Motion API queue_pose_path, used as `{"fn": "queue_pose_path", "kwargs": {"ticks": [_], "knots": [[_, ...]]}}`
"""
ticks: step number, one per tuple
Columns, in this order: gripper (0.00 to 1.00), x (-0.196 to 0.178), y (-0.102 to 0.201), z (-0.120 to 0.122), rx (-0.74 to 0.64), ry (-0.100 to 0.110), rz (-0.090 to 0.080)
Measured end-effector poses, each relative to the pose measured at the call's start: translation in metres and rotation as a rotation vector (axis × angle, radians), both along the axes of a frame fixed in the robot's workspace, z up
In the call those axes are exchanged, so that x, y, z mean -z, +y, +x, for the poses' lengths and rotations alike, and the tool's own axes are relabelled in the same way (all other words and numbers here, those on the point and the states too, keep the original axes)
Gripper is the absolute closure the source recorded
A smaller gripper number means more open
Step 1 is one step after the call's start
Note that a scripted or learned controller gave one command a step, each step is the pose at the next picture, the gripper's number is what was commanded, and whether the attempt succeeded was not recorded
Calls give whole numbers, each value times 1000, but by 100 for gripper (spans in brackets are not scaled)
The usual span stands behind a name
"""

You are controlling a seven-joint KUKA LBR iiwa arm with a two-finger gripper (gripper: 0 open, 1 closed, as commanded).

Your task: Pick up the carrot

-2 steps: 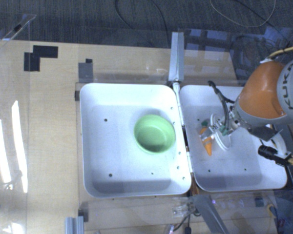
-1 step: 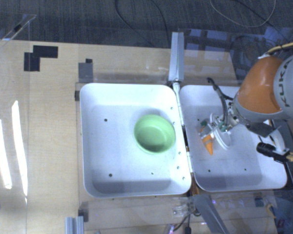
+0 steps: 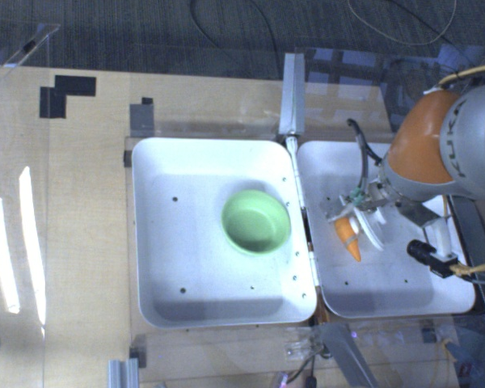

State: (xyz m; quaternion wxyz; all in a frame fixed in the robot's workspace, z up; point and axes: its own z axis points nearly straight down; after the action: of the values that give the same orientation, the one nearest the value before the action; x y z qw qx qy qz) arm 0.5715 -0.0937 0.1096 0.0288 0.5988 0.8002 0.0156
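Pale wood bench (image 3: 73,241) is taking up most of the view, with the two shallow white bins sitting side by side on it. Left bin (image 3: 170,217) is holding a light green bowl (image 3: 256,219), sitting upright toward its right side. Right bin (image 3: 388,293) is where the action is — the grey arm (image 3: 461,148) with its orange band is reaching in from the right and hanging low over the bin's upper-left part.

Gripper (image 3: 357,208) is sitting right at the top end of the carrot (image 3: 348,236), which is lying in the left half of the right bin, tip pointing toward the near edge. Fingers look like they're spread open around the carrot's thick end, not clamped yet, though it's a bit cluttered there so I'm not fully sure.

So I'd say it's sitting at the grasp step: lined up, not lifted. Next move is probably closing squarely on the carrot's thick end and lifting straight up — grabbing that close to the end, it could easily slip out or swing.
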Motion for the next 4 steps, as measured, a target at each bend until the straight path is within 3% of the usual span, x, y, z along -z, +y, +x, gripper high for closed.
{"fn": "queue_pose_path", "kwargs": {"ticks": [1, 2, 3, 4], "knots": [[0, 1, 0, -15, -200, -2, -20], [100, -11, 1, -13, -202, -10, -22], [0, -12, 1, -12, -202, -11, -22], [0, 17, -45, -77, -217, 41, -7]]}}
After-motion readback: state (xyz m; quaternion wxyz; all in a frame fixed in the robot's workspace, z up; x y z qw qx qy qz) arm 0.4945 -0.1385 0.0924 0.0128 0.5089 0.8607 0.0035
